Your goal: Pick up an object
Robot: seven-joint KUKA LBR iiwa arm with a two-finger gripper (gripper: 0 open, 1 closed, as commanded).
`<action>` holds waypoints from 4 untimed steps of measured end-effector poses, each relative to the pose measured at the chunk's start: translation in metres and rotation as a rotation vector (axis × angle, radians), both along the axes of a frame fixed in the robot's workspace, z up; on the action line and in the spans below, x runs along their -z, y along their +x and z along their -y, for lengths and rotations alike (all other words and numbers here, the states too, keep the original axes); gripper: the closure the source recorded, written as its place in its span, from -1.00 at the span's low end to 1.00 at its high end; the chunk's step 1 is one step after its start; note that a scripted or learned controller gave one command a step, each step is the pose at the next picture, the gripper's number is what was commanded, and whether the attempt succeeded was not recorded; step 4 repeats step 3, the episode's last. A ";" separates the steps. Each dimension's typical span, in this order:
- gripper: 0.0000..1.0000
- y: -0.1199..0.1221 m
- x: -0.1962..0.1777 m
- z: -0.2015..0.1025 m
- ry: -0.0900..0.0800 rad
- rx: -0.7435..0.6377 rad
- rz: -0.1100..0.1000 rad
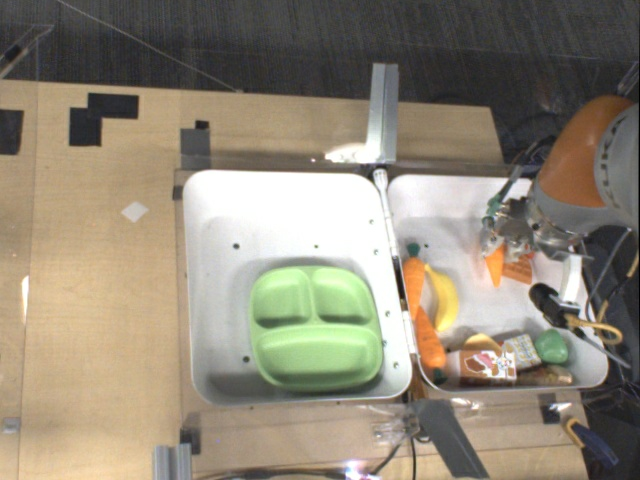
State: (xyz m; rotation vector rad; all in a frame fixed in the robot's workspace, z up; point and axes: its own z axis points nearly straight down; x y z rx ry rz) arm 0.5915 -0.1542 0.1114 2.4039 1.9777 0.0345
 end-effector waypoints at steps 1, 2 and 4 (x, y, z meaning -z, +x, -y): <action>1.00 -0.008 -0.121 -0.102 0.008 -0.014 -0.030; 1.00 0.056 0.012 -0.060 0.004 -0.205 -0.042; 1.00 -0.008 -0.075 -0.127 0.005 -0.194 -0.030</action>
